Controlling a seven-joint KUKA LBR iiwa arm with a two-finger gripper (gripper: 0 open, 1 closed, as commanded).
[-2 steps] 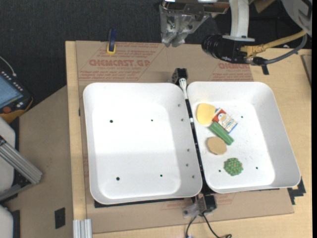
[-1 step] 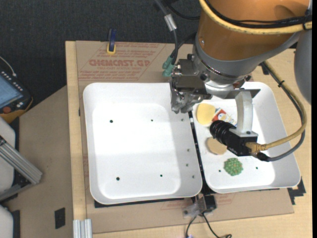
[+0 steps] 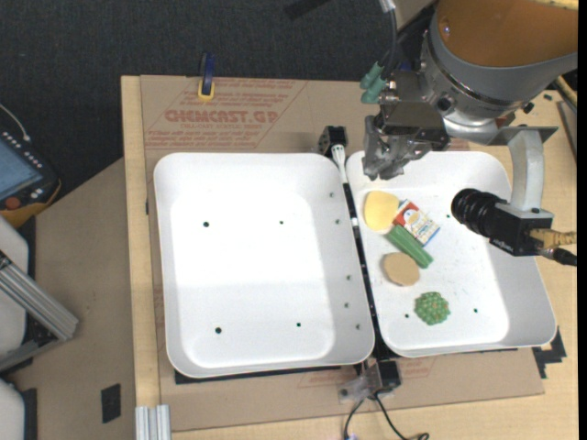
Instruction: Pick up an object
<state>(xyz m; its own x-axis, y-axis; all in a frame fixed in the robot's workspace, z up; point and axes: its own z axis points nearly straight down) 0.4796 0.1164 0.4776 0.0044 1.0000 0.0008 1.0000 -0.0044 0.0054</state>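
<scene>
The tool [image 3: 383,165] hangs over the far edge of the right bin [image 3: 527,314], how far open I cannot tell, holding nothing visible, with the yellow piece [image 3: 381,209] lying just beneath and nearer the bin's middle.

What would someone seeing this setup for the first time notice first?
Probably the big grey and orange arm at the top right, its gripper hanging over the far end of the right bin. Next, the small cluster in that bin: a yellow piece, a green stick, a tan disc and a green bumpy ball.
</scene>
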